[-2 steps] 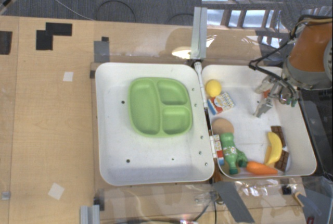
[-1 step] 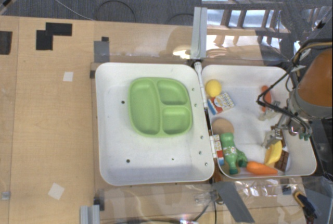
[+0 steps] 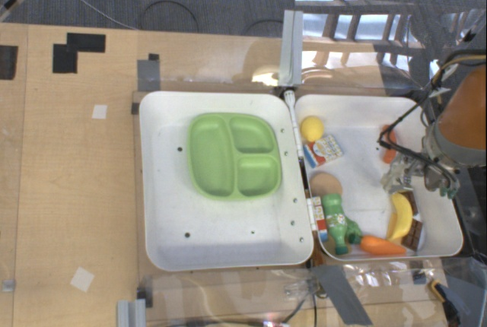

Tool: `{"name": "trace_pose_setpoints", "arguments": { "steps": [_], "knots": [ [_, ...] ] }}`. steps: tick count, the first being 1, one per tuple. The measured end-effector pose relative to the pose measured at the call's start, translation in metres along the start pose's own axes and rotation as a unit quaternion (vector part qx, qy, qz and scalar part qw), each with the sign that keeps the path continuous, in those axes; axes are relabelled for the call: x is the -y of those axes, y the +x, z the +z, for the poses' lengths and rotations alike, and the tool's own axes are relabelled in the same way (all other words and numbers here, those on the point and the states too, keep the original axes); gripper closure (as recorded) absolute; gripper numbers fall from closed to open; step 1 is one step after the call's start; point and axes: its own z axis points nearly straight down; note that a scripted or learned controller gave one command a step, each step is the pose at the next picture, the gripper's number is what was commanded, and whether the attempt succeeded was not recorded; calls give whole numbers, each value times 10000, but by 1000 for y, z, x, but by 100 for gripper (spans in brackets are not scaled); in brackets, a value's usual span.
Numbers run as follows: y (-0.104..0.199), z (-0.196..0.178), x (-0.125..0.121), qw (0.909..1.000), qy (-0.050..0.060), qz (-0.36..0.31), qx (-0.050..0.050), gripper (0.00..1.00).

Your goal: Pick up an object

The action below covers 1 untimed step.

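Note:
The right bin holds several objects. A yellow lemon lies at its left wall, with a small red, white and blue packet just below it. Further down are a tan egg-shaped piece, a green toy and an orange carrot. A yellow banana lies near the right wall beside a dark brown bar. My gripper hangs over the right side of this bin, just above the banana's upper end. A small red-orange thing peeks out beside the wrist.
The left bin carries a green divided plate. The grey arm with its orange band reaches in from the right over the right bin's far corner. A metal frame stands behind the bins.

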Motion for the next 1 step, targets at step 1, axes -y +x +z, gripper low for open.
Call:
{"name": "trace_pose_setpoints", "arguments": {
  "steps": [1],
  "knots": [
    [0,0,0,10000,-2,-2,-5,0]
  ]
}}
